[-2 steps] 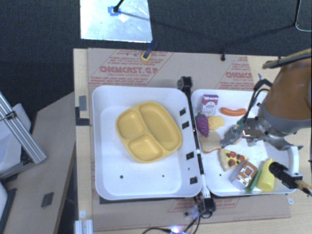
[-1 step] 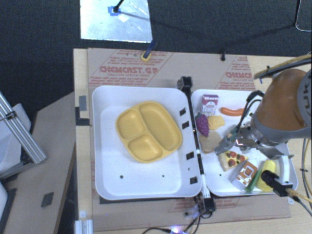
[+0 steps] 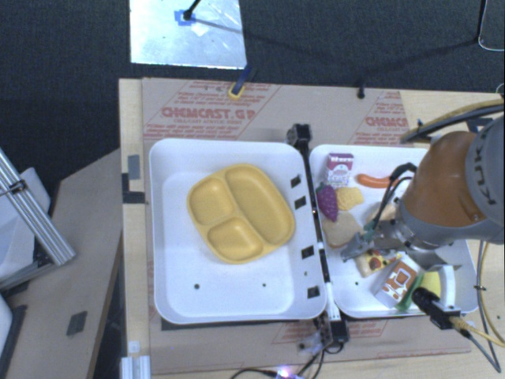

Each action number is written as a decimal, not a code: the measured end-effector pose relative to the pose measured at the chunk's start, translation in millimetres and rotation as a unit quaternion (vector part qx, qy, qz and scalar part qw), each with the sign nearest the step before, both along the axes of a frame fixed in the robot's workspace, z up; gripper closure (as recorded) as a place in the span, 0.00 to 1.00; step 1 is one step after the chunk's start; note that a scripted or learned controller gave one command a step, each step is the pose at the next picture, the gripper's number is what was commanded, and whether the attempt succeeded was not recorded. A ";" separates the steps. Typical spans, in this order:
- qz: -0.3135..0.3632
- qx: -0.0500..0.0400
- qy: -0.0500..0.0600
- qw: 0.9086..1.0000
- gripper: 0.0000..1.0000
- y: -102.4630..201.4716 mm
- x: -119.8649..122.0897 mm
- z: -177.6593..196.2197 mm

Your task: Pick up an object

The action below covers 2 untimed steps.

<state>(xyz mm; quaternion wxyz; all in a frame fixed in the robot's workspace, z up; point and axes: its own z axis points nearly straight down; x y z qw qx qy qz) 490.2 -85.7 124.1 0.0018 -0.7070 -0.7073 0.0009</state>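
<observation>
I have the gripper [image 3: 364, 245] low in the right bin [image 3: 465, 300], at the near-left part of the clutter. Its dark fingers appear spread a little, and I see nothing between them; it holds nothing that I can confirm.

The pick candidates all lie in the right bin. Nearest the fingertips is a pale flat round piece [image 3: 341, 229], just to their left; I judge it light, soft-edged and low, so the fingers would have to pinch across its rim. A small yellowish item [image 3: 369, 264] lies just near of the fingertips, partly hidden; I cannot identify it. An orange carton [image 3: 397, 280] lies flat nearer the front: light, stiff, best taken across its narrow sides. A purple piece [image 3: 327, 202] and a yellow piece [image 3: 349, 197] lie farther back, with a white and red box [image 3: 341, 168] and an orange sausage-shaped item [image 3: 372, 181] at the far end; that last looks smooth and liable to roll.

Obstructions: items touch or crowd each other, so closing may catch two at once. The bin divider [image 3: 312, 219] runs close on the left. The left bin [image 3: 170, 290] holds a yellow compartment tray [image 3: 239, 212], well apart.
</observation>
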 end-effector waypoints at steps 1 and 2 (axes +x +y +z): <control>-0.001 -0.004 -0.009 1.000 0.00 -2.4 4.3 -36.3; -0.002 -0.006 -0.015 1.000 1.00 -4.6 7.2 -21.9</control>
